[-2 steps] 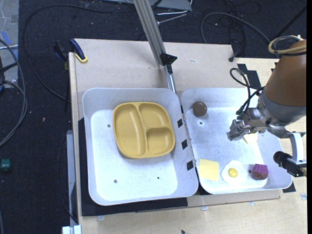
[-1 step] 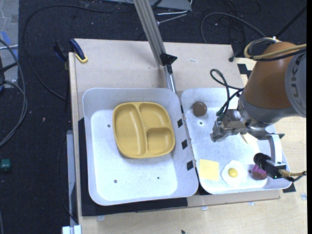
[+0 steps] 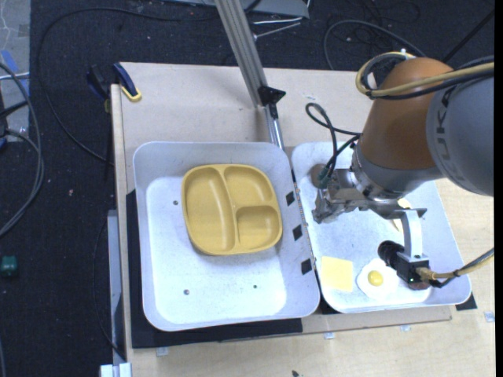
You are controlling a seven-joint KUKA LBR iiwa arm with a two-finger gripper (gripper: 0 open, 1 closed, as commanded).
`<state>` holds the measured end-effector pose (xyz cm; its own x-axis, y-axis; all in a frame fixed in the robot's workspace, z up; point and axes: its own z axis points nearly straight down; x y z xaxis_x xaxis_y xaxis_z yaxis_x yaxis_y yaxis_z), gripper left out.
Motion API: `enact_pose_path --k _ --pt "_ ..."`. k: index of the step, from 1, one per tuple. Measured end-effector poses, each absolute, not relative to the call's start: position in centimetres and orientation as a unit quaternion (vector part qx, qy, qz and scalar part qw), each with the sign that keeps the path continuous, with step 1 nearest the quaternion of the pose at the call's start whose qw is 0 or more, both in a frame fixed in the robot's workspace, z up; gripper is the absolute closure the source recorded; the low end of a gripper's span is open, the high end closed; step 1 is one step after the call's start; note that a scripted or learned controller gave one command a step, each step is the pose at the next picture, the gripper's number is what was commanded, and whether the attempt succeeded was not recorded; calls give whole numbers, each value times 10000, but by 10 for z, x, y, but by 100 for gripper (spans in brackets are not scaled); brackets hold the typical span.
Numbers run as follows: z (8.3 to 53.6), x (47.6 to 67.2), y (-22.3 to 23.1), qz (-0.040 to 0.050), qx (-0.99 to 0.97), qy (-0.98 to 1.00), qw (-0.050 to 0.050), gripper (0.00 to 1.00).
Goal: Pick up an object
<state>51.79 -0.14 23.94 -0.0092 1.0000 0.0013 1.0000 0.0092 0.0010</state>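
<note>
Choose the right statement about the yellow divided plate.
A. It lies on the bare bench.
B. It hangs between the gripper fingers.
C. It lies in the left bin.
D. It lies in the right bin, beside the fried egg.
C: the yellow divided plate lies flat inside the left bin, apart from the arm.

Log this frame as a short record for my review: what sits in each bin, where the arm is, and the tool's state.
left bin: yellow divided tray
right bin: yellow cheese slice, fried egg toy
arm: over the right bin, reaching in from the right
tool: low in the right bin near its left wall; finger state cannot be told
held object: none seen
</note>
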Motion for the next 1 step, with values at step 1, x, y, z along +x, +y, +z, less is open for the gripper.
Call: enact_pose_path --k 1 --pt "228 523 57 1 -7041 -7101 5 100"
